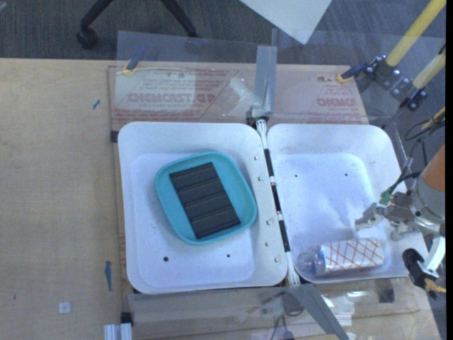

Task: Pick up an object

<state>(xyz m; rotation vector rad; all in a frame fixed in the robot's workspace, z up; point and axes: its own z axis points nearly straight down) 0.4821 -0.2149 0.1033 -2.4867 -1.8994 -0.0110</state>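
Nearest the camera, at the front wall of the right bin (333, 137), a plastic bottle with a red-and-white lattice label (345, 256) was seen lying on its side, its clear neck end turned toward the divider between the bins. It was judged to have rolled to rest against that low wall, which would leave little room for a finger on the near side.

Just beyond and to the right of the bottle, the claw (393, 214) was seen above the bin floor, close to the bottle's far end but apart from it. How far its fingers were spread could not be told from this view, and nothing was seen held in it. The wrist was tilted inward over the right rim, with only a little of the arm visible at the picture's edge.

Farther left, in the left bin (134, 261), a teal tray (170, 190) was seen lying flat and slightly turned, with a dark ribbed block (205, 199) resting inside it, well apart from the claw. The bottle was therefore judged the likelier target.

Both bins were carried on the tabletop (49, 190).
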